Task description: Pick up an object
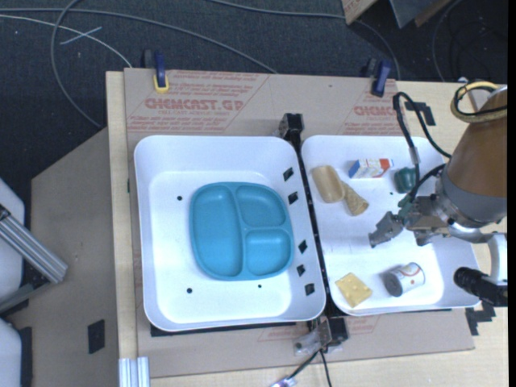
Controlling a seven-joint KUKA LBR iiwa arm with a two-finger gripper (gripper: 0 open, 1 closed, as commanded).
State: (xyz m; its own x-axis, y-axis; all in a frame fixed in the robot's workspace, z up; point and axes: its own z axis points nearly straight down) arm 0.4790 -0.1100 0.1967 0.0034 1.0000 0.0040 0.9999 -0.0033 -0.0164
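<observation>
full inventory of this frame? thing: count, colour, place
bins: 2, white, side by side on the bench
tray: 1, blue, three compartments, middle of left bin
tan piece: 1, tan, upper left of right bin
small box: 1, white with red and blue, top of right bin
green item: 1, green, right of the box, partly behind a cable
yellow block: 1, yellow, lower left of right bin
cup: 1, grey and white, on its side, lower right bin
clamps: 2, blue, bench's far edge
arm: 1, grey with orange band, from the right
claw: 1, dark, over right bin, above the cup
</observation>
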